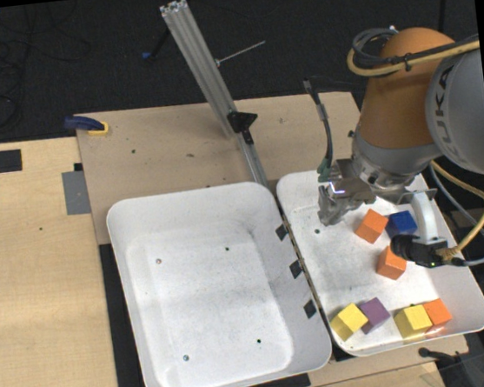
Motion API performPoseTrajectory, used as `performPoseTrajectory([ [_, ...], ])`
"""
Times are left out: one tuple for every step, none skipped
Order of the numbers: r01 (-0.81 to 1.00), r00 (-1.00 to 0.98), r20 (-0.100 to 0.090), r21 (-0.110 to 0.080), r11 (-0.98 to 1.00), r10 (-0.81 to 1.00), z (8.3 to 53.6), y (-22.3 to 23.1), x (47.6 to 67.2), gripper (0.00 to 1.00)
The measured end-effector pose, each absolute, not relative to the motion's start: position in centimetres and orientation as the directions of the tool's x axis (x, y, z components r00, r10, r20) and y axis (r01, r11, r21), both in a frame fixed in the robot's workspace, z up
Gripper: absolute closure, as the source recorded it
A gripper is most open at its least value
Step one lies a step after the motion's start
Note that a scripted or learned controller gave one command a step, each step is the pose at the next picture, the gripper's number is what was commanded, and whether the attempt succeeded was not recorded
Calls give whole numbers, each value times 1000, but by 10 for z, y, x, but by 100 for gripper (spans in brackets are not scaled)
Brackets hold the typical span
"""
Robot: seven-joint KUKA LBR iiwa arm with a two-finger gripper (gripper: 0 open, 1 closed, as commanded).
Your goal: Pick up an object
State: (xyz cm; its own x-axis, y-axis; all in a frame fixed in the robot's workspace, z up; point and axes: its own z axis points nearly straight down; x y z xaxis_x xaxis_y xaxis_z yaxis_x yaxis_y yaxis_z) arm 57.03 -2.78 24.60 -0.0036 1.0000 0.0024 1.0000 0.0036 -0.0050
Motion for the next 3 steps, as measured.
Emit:
performPoseTrajectory([
  [1000, -3, 1, -3, 3, 1000, 232, 19, 586, 100],
  [1000, -4, 1, -2, 4, 1000, 221, 70, 607, 100],
  [1000, -5, -1, -4, 5, 1000, 221, 69, 606, 0],
])
